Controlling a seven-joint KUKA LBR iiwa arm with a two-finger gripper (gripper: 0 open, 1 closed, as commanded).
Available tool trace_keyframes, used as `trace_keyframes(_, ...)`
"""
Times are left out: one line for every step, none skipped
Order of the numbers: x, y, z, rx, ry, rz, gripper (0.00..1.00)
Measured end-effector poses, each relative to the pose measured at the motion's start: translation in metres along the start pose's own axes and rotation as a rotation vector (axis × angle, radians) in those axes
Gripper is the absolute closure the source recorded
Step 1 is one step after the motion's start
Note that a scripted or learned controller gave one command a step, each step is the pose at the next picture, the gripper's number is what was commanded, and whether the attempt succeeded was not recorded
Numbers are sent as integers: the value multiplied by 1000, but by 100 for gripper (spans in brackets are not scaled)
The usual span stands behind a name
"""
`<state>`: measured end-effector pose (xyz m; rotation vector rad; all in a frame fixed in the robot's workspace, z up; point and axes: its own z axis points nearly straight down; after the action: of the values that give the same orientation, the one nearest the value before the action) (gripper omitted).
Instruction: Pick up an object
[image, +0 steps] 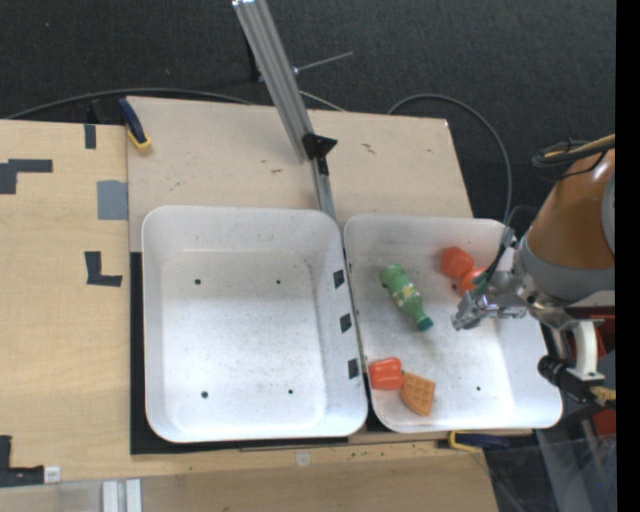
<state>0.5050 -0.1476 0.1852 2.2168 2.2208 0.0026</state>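
End effector (468, 313) seemingly just beside green bottle (406, 296)

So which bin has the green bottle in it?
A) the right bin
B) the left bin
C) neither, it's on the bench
A: the green bottle lies on its side in the right bin, beside the pincer, with other toys around it.

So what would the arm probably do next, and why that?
Probably sink a little lower toward the bin floor. The gripper hangs over the right bin, between the green bottle and the orange piece, with nothing seen between its fingers. The bottle looks like the nearest easy target, though that's a guess.
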Motion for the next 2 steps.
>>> trace_keyframes(0,1,-34,1,0,0,100)
trace_keyframes(58,21,-30,5,4,-5,100)
